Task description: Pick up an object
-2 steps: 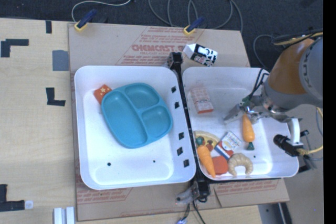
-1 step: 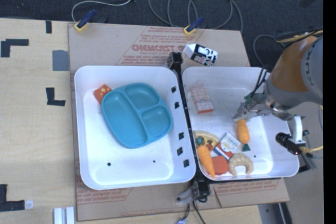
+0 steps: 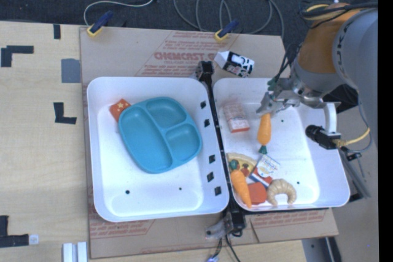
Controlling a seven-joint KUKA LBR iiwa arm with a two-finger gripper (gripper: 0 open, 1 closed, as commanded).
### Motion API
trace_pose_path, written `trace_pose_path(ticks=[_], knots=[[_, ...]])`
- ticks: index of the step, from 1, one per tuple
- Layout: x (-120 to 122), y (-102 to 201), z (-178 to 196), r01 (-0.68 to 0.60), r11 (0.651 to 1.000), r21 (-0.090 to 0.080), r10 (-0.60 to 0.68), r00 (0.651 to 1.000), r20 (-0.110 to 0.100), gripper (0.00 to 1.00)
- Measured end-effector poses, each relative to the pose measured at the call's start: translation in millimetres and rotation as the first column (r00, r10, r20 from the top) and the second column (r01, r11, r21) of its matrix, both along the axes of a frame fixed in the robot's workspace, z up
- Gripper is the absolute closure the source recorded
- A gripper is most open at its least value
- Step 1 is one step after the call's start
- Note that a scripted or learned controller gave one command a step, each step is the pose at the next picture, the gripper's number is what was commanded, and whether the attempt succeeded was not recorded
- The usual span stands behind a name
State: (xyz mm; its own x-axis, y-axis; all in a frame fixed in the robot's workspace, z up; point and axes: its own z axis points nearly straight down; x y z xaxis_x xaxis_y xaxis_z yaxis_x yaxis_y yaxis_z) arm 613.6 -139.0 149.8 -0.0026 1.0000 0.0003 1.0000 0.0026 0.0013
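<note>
Presently the gripper hangs low over the upper part of the right bin, just above an orange carrot-shaped toy that lies on the bin floor with a small green tip at its lower end. Whether the jaws are apart or together cannot be told; the wrist and its cabling blur that spot. Nothing is visibly between them. The toy reads as the likeliest target, lying clear of the pink packet to its left and the clutter at the bin's lower end: a second carrot, a croissant, and some small cards and red pieces. Risks, as a judgement: the toy is narrow and rounded, so an off-centre closure could squirt it sideways or roll it toward the packet; a descent too far toward its top end might catch only the tip. The left bin holds a blue divided tray with a red-orange item partly tucked under its corner. The arm's upper body is cut off at the right; the pile's small items are hard to identify.
</note>
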Motion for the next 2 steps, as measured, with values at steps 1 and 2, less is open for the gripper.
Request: trace_pose_path(ticks=[1, 2], knots=[[19.4, 78.3, 34.6, 0.000, 1.000, 0.001, 0.000, 1.000, -0.001, 1.00], [18.9, 77.4, 34.1, 0.001, 1.000, 0.000, -0.001, 1.000, -0.002, 0.00]])
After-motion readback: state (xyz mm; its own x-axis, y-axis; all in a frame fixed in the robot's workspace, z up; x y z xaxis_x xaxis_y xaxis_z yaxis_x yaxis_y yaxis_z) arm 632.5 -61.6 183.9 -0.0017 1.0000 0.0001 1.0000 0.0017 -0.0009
